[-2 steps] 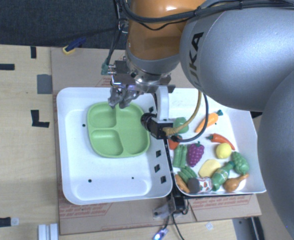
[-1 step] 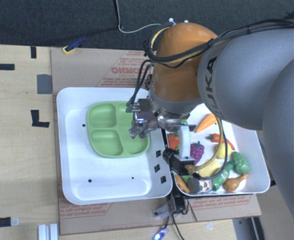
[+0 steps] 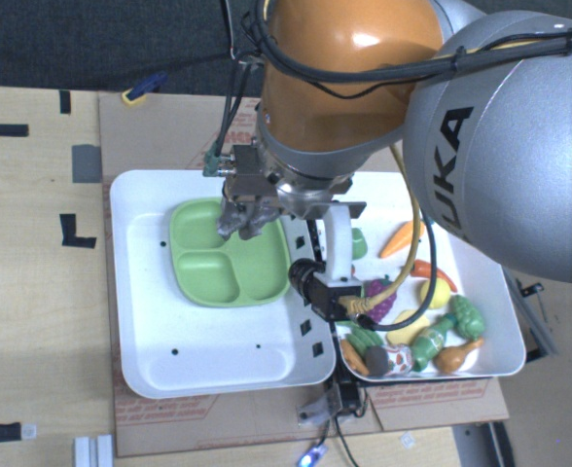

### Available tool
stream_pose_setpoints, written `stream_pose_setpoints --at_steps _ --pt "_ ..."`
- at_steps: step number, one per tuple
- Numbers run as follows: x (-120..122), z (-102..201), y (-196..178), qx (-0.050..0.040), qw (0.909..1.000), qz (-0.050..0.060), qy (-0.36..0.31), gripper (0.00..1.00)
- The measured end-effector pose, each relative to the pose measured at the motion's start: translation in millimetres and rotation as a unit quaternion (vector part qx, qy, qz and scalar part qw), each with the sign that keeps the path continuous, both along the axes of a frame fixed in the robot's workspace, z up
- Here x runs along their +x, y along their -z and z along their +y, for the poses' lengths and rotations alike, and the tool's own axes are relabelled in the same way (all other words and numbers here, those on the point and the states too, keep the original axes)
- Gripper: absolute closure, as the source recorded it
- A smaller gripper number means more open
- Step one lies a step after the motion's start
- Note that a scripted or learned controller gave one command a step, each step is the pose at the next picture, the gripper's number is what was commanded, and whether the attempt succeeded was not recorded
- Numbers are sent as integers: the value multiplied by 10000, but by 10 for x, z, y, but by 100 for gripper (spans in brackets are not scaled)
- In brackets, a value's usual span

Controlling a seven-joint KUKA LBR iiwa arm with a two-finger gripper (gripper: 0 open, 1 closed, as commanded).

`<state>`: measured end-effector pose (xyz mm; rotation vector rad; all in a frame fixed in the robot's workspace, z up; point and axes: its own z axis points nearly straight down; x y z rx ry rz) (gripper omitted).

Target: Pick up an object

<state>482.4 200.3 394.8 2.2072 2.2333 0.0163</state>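
A light green divided plate [image 3: 223,261] lies in the left white bin [image 3: 208,368], towards its back right. My gripper [image 3: 244,218] hangs over the plate's far right section, close to its surface. I see nothing held in it. The big orange and grey arm covers the back of both bins. The right bin [image 3: 505,358] holds a pile of toy food: an orange carrot [image 3: 395,239], purple grapes [image 3: 379,300], a yellow banana [image 3: 442,286] and green broccoli [image 3: 465,314].
More small toy foods [image 3: 383,356] crowd the right bin's front. The left bin's front half is bare white floor [image 3: 218,343]. A cable and bracket [image 3: 330,407] sit at the bench's front edge between the bins.
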Motion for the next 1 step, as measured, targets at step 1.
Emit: stream_pose_setpoints --at_steps 1 --pt "10 -618 255 -44 9999 62 77 100"
